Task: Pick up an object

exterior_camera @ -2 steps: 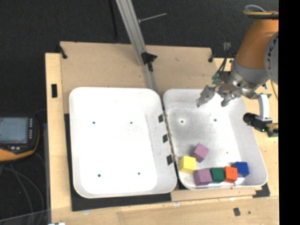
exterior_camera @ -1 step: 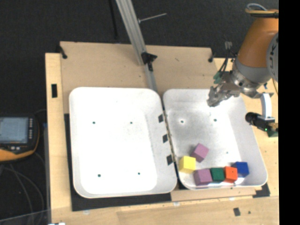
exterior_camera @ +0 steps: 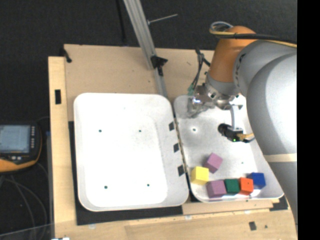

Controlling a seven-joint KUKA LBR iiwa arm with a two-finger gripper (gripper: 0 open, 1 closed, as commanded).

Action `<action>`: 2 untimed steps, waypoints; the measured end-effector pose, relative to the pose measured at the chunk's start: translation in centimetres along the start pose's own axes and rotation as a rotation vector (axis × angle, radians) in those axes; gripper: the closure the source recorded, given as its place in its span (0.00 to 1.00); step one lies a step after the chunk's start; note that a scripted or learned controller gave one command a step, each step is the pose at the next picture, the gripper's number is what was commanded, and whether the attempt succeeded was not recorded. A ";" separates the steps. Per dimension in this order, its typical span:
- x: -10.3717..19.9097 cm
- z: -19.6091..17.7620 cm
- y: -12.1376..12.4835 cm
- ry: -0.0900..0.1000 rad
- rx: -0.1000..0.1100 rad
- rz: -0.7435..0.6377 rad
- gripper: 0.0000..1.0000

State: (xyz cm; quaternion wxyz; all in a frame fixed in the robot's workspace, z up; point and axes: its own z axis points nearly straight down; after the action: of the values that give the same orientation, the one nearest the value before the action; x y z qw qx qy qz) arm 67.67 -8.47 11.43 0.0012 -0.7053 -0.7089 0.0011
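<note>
Handheld pendant (exterior_camera: pixel 18 143) lies left of bench. Slanted metal rail (exterior_camera: pixel 142 34) crosses bench's (exterior_camera: pixel 110 69) far edge.

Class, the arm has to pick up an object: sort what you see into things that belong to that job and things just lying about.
Belongs to the job:
gripper
right bin
yellow block
two purple blocks
green block
orange block
blue block

Just lying about:
left bin
handheld screen unit
metal rail
</note>
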 end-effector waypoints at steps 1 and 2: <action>7.5 -8.8 -5.3 0.003 -0.009 -0.004 1.00; 14.4 -8.2 -6.2 0.003 -0.002 -0.004 1.00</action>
State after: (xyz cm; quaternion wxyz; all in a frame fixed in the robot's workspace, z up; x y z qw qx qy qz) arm 61.39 5.85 19.67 0.0015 -0.7039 -0.7103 -0.0005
